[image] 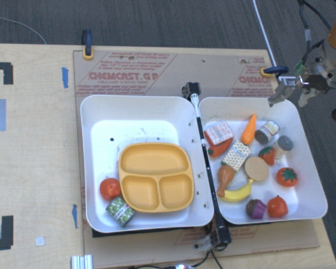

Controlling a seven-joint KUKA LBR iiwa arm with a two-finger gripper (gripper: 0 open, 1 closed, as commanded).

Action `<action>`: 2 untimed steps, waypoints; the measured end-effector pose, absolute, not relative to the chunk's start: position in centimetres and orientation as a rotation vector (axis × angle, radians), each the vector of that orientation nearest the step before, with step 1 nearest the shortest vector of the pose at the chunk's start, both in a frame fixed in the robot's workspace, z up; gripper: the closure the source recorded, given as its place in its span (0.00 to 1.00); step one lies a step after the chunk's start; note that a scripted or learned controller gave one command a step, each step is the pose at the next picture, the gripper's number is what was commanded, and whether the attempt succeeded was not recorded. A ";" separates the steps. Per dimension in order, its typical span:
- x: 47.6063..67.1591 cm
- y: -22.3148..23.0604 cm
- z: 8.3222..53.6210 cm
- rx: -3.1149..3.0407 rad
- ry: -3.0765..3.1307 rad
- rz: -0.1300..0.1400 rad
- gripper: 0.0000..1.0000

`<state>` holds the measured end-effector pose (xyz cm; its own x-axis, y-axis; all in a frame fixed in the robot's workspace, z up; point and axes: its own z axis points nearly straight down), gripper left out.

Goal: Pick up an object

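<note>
Toy food (247,164): glossy plastic, rounded, heaped in right bin (311,150); tool (292,94) fingers spread, above bin's far rim.

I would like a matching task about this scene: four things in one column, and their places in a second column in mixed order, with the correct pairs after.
Things:
1. yellow divided plate
2. banana
3. carrot
4. gripper

Places:
A. front part of the right bin, beside the purple toy
B. above the far right corner of the right bin
C. far part of the right bin, lying at a slant
D. middle of the left bin

Pairs: 1-D, 2-A, 3-C, 4-B
</note>
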<state>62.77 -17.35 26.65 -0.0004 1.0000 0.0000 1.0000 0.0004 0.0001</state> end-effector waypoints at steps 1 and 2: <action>62.2 -17.8 9.8 2.218 2.220 0.003 0.00; 62.4 -17.9 11.1 2.214 2.214 0.006 1.00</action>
<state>62.45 -17.94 11.13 0.0004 1.0000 -0.0046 0.9999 -0.0003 0.0105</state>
